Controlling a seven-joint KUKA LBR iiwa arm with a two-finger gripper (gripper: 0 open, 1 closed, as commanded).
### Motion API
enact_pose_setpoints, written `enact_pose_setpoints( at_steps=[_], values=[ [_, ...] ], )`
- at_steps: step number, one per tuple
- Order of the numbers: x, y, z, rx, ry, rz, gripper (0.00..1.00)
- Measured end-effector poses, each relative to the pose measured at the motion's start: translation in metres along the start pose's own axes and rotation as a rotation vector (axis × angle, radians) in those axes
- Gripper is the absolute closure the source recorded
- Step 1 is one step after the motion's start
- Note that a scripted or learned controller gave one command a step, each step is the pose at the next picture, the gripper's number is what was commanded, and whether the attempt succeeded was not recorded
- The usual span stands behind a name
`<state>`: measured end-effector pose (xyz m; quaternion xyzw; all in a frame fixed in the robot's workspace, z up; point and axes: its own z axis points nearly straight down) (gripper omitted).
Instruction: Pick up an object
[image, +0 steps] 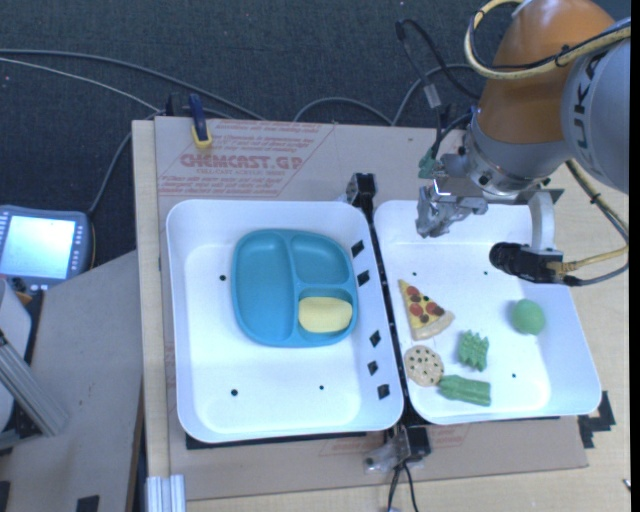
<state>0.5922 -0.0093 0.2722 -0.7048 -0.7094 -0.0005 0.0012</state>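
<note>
Green pickle-looking toy (465, 389) sits at the front of the right bin (570, 395), w/ a cookie (424, 366), a spiky green piece (473, 349), a pizza slice (424, 309) and a green ball (528, 316) further back. Arm's wrist hangs over the bin's back-left corner, jaws (433, 226) pointing down, can't tell if apart or together. Toys all lie toward the front from the jaws, nothing touching.

A brown board (250, 150) printed with red lettering is laid over the surface, and a blue-and-yellow clamp (199, 122) is fixed at its far left corner. A small screen (42, 244) in a grey housing is seen at the left edge. Black and grey cables (110, 65) are strewn over the dark carpet (300, 50) beyond the board. Black clips (360, 187) are set along the seam between the two bins.
</note>
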Motion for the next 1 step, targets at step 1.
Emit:
enact_pose_setpoints(
  at_steps=[1],
  values=[
    [0.0569, 0.0004, 0.0234, 0.004, 0.000, 0.001, 1.00]
  ],
)
